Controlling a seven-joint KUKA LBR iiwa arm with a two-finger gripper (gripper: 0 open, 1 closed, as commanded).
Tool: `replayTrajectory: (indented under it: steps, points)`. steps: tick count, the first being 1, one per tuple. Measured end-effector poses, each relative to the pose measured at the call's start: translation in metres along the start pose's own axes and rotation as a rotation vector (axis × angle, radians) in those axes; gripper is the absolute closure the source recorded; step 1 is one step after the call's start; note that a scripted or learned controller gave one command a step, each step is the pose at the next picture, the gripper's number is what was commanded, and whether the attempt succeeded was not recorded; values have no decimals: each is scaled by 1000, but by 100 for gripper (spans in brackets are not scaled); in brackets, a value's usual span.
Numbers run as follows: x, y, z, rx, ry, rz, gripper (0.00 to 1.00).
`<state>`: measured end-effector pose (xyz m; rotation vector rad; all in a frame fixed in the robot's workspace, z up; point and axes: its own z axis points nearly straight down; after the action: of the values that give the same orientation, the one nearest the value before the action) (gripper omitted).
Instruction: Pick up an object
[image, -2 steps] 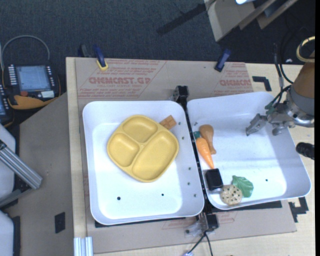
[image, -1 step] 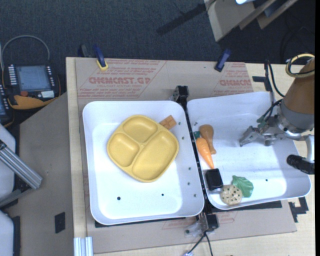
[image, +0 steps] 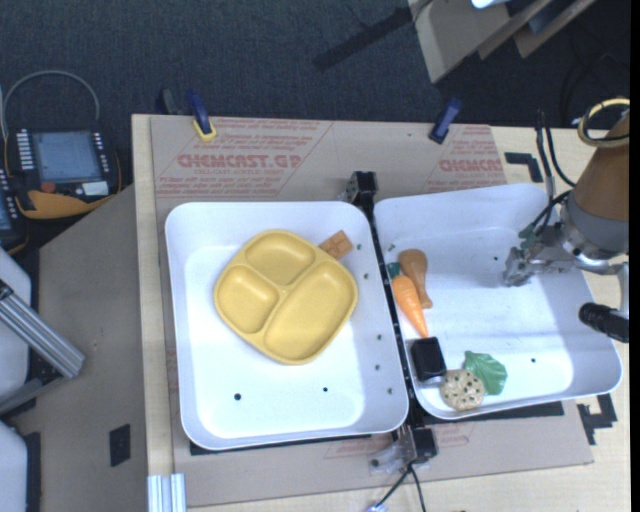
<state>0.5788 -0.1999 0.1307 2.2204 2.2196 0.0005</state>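
The right bin (image: 545, 215) holds several small items along its left and front sides: an orange carrot (image: 408, 302), a tan piece (image: 415, 270) beside it, a black block (image: 428, 358), a speckled cookie (image: 462, 390) and a green leafy piece (image: 487, 369). My gripper (image: 522, 264) hangs low over the right-hand part of that bin, well right of the carrot, with nothing visible between its fingers. The arm's orange band (image: 604, 180) rises above it at the right edge.
The left bin (image: 190, 330) carries a yellow three-compartment plate (image: 286, 295), with a small brown block (image: 336, 244) at the plate's far right corner. A pendant with a screen (image: 62, 165) lies off the bench at the left. Blue clamps (image: 203, 118) hold the board's far edge.
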Motion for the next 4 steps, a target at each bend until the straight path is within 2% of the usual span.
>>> replayTrajectory:
  steps: [1,2,3,4]
  points:
    - [-6,8,-59,-4,-2,-1,100]
    - [-7,8,-100,-2,-1,-1,100]
    - [37,21,-101,-2,0,-4,100]
    - [83,24,-109,1,1,-3,100]
